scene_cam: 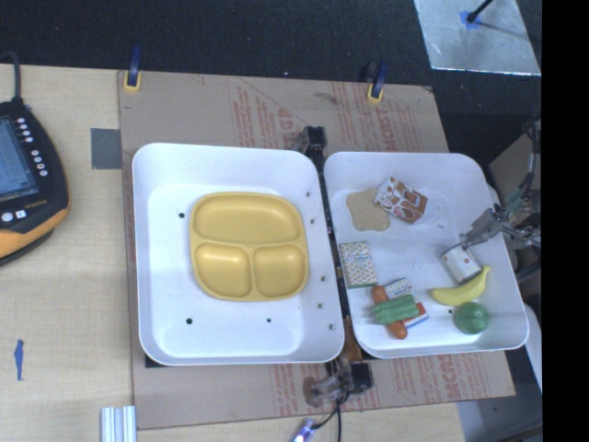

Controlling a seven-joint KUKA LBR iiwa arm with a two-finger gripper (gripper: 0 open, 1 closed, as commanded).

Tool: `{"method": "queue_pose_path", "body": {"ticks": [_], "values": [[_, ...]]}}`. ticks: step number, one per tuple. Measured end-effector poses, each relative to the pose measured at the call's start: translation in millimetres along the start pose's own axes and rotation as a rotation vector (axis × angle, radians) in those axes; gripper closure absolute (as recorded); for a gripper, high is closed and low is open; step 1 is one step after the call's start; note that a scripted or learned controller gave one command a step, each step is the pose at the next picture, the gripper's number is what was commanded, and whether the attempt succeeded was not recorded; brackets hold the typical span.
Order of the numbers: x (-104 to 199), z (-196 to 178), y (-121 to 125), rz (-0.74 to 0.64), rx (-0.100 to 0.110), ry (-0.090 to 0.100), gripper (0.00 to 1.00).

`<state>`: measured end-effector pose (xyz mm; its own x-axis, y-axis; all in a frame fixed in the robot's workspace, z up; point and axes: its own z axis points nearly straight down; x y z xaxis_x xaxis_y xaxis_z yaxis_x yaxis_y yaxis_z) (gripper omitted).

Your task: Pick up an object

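Gripper (502,217) reaches over right bin (460,168), arm cut off at frame edge; nearby, banana (463,288) and lime (470,318).

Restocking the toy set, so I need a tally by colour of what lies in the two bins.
Yellow: 2, divided plastic tray, toy banana
Green: 2, round lime, long vegetable
Tan: 1, flat cookie shape
Printed packets: 2, brown-white, pale green
Total: 7
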<state>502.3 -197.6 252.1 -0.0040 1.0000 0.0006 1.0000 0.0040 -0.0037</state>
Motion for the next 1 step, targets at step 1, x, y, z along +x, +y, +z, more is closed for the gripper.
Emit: {"method": "queue_pose_path", "body": {"ticks": [1], "values": [[44.5, 147.1, 59.7, -0.002, 0.004, 0.000, 0.00]]}}
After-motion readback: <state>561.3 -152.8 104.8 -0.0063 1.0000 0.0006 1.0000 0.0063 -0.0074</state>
